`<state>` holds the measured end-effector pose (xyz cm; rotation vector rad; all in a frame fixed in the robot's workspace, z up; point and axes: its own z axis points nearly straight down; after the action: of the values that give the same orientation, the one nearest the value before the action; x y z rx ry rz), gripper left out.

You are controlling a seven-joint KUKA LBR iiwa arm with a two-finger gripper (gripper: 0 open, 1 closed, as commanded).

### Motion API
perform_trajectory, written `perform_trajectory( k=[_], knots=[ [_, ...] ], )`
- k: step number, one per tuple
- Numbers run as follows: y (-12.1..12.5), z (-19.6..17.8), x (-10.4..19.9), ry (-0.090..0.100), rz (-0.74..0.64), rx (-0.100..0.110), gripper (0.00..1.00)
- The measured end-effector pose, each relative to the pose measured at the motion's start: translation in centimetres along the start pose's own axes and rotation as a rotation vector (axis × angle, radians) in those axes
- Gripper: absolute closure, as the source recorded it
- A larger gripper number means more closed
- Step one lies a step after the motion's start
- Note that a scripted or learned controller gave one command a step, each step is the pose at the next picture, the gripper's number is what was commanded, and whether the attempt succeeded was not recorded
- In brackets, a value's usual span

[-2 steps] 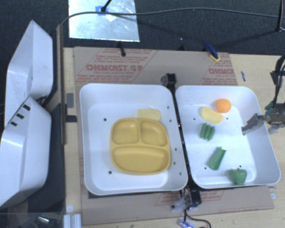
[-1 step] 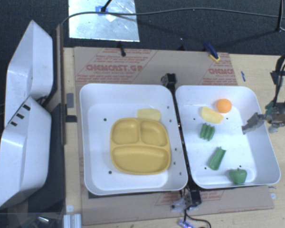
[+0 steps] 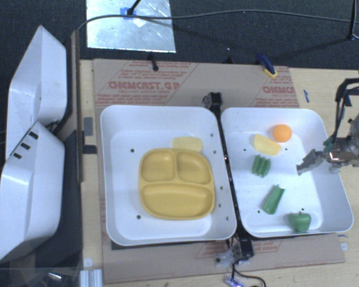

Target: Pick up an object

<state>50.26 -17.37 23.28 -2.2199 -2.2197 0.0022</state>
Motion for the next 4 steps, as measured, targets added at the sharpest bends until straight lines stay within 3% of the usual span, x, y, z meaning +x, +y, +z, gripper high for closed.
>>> perform_trajectory(
  k=[2,3,4],
  knots=[
    [-0.4,9.1,1.3,0.0,0.0,0.0,0.0],
    [-0.3,7.8,1.3,-0.001,0.0,-0.004,1.0],
    [-0.9,3.2,1.8,-0.001,-0.001,-0.007,1.0]
  ],
)
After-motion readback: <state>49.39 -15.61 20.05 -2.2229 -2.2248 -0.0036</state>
